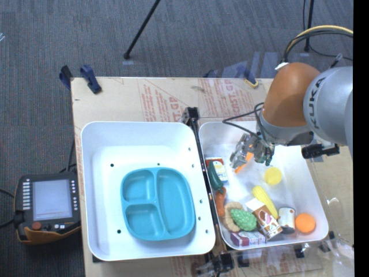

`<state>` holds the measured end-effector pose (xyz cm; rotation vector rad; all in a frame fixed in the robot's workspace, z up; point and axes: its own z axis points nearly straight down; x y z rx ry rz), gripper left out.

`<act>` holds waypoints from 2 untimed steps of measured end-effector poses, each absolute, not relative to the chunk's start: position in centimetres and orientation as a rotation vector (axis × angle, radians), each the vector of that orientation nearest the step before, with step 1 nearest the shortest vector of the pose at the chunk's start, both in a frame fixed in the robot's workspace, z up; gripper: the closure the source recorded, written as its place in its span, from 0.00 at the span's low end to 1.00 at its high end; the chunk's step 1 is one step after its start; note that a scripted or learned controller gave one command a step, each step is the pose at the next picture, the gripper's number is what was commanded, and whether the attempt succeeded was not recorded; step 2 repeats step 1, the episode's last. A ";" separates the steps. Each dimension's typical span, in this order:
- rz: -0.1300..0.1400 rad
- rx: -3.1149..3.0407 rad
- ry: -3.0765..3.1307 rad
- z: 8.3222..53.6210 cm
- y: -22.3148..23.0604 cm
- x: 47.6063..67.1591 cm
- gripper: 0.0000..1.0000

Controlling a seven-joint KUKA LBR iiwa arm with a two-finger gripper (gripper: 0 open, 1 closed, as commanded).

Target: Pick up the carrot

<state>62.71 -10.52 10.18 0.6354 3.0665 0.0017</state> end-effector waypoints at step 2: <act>0.004 1.283 2.863 19.0 -4.1 59.0 1.00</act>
